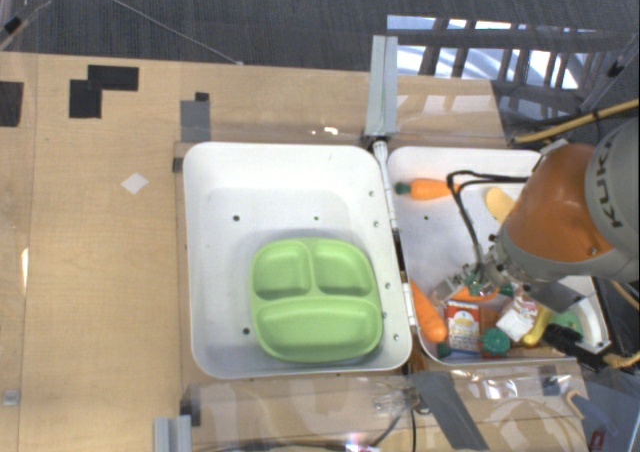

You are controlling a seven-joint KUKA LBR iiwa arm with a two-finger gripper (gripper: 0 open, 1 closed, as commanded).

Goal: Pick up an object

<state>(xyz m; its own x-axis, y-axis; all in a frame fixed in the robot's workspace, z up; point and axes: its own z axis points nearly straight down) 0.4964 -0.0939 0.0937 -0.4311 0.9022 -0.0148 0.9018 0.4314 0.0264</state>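
Carrot (429,312) lies at 7 o'clock in the right bin (430,240), beside a small carton (462,325). Likely light, stiff, smooth; grip across its middle. End effector (480,280) hovers nearby; I cannot tell its state.

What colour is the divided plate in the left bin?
Light green, all over; the divided plate shows clearly in the camera view, lying in the left bin.

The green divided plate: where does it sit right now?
In the camera view, the green divided plate lies in the left bin, toward its near edge, across the divider from a carrot in the right bin.
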